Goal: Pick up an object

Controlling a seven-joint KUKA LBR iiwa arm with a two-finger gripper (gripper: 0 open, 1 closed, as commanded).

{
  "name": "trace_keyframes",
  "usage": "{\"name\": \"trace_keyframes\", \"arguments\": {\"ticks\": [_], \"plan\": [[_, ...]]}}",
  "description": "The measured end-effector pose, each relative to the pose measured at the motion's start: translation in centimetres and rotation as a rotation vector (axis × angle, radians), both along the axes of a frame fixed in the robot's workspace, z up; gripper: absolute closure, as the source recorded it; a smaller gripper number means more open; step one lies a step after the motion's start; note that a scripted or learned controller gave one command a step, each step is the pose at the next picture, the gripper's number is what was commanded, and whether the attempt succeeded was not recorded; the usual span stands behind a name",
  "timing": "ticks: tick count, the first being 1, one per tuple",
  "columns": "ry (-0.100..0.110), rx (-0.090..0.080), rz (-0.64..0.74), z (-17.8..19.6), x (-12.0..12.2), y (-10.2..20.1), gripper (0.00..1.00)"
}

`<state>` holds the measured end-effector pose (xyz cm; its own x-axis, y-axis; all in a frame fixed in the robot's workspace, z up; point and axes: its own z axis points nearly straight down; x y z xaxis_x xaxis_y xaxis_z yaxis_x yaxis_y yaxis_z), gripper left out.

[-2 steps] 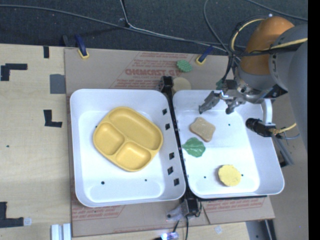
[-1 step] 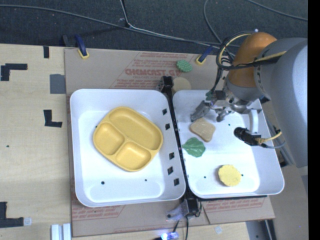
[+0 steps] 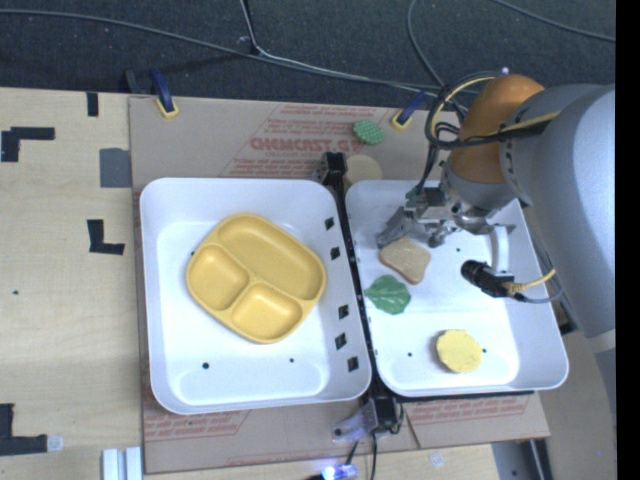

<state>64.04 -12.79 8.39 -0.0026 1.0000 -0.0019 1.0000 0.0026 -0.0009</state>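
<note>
Nearest you in the right bin (image 3: 540, 368): yellow round piece (image 3: 458, 350), then green leaf piece (image 3: 388, 294), then tan flat piece (image 3: 405, 260) just under the gripper (image 3: 412, 226). Can't tell how far the claw is spread or if it has anything. All 3 prob. light, smooth toy food; take the tan 1 across its narrow width. Left bin (image 3: 165, 208) has a yellow divided tray (image 3: 256, 277).

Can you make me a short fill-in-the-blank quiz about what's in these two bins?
1. The yellow divided plate lies in the ____ bin.
2. The plate has ____ compartments.
3. The green leaf-shaped piece lies in the right bin between the tan piece and the ____ round piece.
4. The end effector hangs over the ____ bin.

Missing words: left; three; yellow; right
</note>
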Motion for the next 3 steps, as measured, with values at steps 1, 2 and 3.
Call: {"name": "trace_keyframes", "arguments": {"ticks": [1,2,3], "plan": [[-0.002,-0.001,0.001,1.2,0.1,0.0,1.00],[-0.005,0.001,-0.001,7.0,0.2,-0.8,1.00],[-0.004,0.001,-0.001,11.9,0.1,-1.7,1.00]]}}
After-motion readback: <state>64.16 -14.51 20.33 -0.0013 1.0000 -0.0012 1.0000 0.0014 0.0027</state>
